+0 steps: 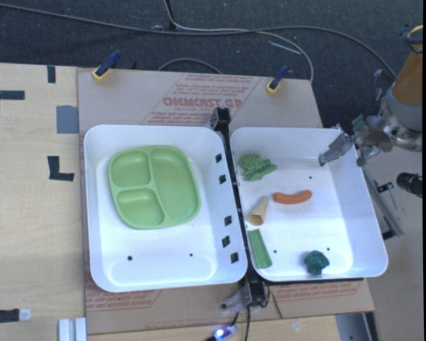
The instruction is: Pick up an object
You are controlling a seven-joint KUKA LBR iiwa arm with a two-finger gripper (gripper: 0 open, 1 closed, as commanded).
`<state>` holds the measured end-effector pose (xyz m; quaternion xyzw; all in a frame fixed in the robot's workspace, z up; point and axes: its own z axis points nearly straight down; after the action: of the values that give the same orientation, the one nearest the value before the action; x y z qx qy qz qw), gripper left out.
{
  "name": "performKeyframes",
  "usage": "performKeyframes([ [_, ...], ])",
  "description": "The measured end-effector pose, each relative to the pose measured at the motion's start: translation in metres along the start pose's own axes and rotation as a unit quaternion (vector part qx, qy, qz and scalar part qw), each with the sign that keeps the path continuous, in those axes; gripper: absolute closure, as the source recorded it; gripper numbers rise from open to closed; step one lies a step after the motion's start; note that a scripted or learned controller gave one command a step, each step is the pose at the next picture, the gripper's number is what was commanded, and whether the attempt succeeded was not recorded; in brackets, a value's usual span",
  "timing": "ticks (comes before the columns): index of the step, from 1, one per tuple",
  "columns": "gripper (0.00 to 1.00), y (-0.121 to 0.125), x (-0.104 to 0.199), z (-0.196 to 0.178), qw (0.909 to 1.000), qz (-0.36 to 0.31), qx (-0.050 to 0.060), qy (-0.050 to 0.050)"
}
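The right bin (pixel 355 212) holds several toy foods: a leafy green lettuce piece (pixel 255 166), an orange sausage (pixel 292 197), a cream cone (pixel 258 209), a green stick (pixel 260 248) and a dark green broccoli (pixel 316 262). My gripper (pixel 348 149) hangs at the bin's upper right corner, above its rim, well apart from all the foods. Its two grey fingers (pixel 334 150) are spread, with nothing between them.
A light green divided plate (pixel 155 187) lies in the left bin (pixel 106 261). Both bins rest on a cardboard sheet (pixel 199 98) held by yellow and blue clamps (pixel 106 65). Cables (pixel 220 30) run across the dark floor at the back.
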<state>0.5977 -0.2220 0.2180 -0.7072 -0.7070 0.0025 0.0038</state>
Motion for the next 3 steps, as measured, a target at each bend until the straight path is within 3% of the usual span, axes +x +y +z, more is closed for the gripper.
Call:
performKeyframes([
  [1, 0.0, 0.002, 0.0, -0.004, 1.0, -0.001, -0.004, -0.001],
  [3, 0.0, -0.001, 0.008, 0.108, 1.0, -0.001, -0.001, -0.001],
])
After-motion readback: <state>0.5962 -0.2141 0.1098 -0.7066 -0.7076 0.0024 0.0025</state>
